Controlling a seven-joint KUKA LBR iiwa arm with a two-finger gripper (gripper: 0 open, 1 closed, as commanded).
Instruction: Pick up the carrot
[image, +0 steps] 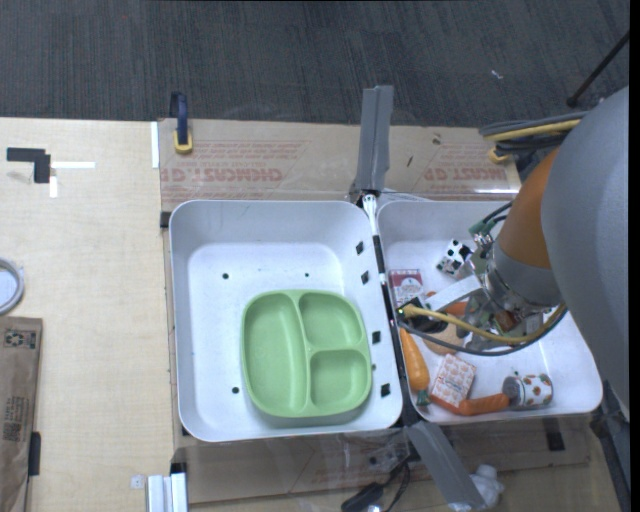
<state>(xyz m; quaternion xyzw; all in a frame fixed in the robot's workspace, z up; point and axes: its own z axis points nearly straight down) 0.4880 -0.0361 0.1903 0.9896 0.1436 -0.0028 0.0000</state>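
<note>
Over the right bin (575, 345) I hang, my grey arm with its orange band (530, 215) reaching in from the right and covering much of that bin's middle. My gripper (497, 312) sits low among cables, and whether it is open, closed or gripping anything I cannot tell; its tips are hidden under my own wrist and the looping yellow cable (450, 320).

I take the orange tapered piece lying against the right bin's left wall to be the carrot (414, 362), running lengthwise along that wall toward the near corner. It is apart from my gripper, off to its left and nearer the front. A second orange-red vegetable-like piece (472, 404) lies along the right bin's front edge, just beside a small patterned packet (452, 378); it may be another carrot or a pepper, so I judge the wall-side one the clearer target. A small can (530, 390) rests toward the right bin's front right, and a black-and-white spotted toy (455, 257) sits toward its back.

Left of the right bin, the other bin (200, 300) holds a green divided plate (305, 352).

Because the carrot hugs the wall, I judge a grasp needs fingers closing across its width with room on the wall side, which looks tight.
</note>
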